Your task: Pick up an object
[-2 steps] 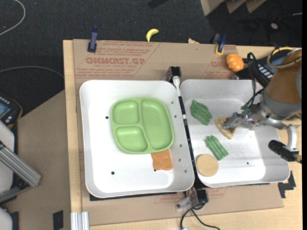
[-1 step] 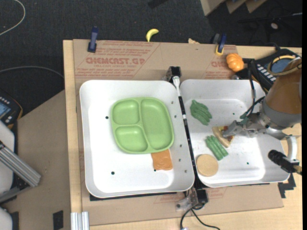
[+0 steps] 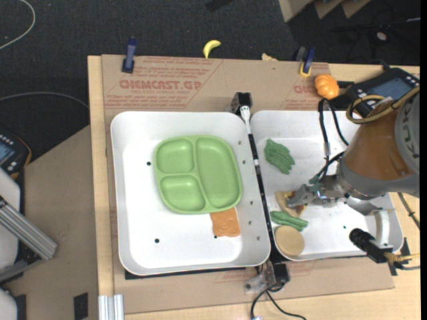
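Grey metal gripper (image 3: 299, 197) is hovering low in the right white bin (image 3: 308, 129), beside small brownish food pieces (image 3: 291, 199); its grip I cannot tell. Nothing appears lifted; grasping is remaining. Green leafy toy (image 3: 278, 155) is lying toward twelve o'clock.

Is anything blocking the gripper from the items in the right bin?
Nothing visible does. The gripper sits low in the right bin, right beside the small brownish item and green pod, with no object between.

Bright even overhead light, white bins (image 3: 127, 179) near overexposed at centre frame, soft faint shadows, dim dark floor (image 3: 67, 32) along the top, mild overall softness, arm (image 3: 380, 152) slightly blurred at right
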`<state>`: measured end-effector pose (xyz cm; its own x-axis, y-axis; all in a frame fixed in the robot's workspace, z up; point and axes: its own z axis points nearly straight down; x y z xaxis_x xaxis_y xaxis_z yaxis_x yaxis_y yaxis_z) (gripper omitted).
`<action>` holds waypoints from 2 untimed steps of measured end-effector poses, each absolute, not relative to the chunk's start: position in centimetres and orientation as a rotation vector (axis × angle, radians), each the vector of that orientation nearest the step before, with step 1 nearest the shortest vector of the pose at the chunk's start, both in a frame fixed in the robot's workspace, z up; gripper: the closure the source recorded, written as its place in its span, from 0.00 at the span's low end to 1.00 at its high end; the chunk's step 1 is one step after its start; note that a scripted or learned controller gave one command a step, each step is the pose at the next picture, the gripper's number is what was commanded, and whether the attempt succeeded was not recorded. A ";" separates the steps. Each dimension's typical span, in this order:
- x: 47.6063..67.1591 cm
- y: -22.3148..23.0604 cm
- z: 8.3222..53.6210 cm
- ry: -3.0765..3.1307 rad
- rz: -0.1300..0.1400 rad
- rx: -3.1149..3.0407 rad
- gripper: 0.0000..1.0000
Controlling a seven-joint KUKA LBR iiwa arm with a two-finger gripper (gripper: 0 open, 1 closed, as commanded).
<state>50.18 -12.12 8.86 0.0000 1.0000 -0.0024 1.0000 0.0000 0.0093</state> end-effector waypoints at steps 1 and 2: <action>48.5 -9.1 26.7 2.217 0.018 2.207 0.00; 48.6 -2.7 44.3 2.221 0.025 2.201 0.00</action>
<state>48.58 -2.67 44.27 -0.0092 1.0000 0.0011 0.9997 0.0092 0.0217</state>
